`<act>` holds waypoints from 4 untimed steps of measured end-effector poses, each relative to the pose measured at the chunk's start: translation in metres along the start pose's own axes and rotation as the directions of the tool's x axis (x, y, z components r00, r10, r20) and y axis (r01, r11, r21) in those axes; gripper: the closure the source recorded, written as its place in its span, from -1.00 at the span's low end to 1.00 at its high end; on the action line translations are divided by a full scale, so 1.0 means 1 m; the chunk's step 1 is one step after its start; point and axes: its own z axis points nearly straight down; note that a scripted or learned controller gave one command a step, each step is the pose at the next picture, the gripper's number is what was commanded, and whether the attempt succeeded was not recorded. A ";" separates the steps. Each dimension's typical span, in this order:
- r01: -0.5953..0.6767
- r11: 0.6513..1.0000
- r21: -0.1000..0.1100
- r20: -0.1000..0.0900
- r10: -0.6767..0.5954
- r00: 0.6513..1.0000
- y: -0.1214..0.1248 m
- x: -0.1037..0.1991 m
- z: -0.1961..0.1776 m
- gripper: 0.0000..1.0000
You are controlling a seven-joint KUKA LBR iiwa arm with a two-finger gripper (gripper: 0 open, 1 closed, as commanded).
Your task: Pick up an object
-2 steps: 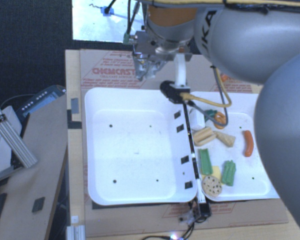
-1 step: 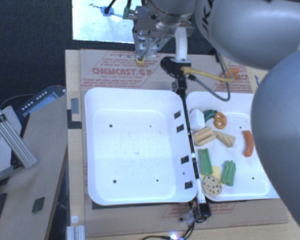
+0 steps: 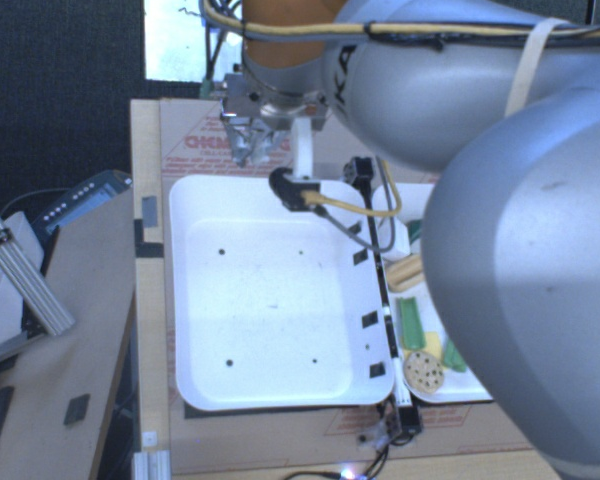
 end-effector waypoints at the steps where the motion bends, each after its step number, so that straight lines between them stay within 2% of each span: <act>1: -0.001 1.000 -0.009 -0.002 0.001 1.000 0.003 -0.002 -0.028 1.00; 4: 0.001 1.000 -0.010 -0.002 -0.001 1.000 0.001 -0.001 -0.166 1.00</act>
